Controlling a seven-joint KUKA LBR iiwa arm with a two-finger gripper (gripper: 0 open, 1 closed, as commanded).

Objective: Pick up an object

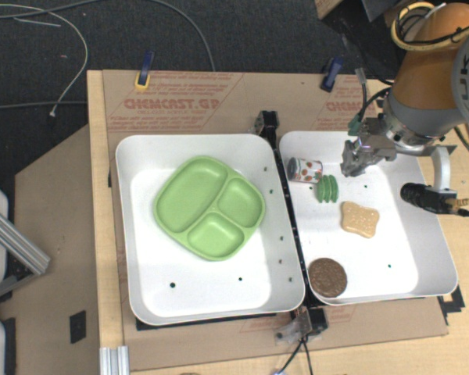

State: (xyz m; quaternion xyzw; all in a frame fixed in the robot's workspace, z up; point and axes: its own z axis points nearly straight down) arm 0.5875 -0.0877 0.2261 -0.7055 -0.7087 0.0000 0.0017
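The right bin (406, 264) holds a small can lying on its side (304, 169), a green ridged piece (327, 188), a tan toast-shaped piece (360, 219) and a round brown disc (327, 276). My gripper (355, 162) hangs over the back of this bin, just right of the can and above the green piece. Nothing shows between its fingers. The left bin (141, 272) carries a green divided plate (209, 207).
A black clamp (267, 123) sits at the back between the two bins. Blue clips (145, 67) (332, 74) hold the cardboard sheet under the bins. Cables run across the dark floor behind the bench.
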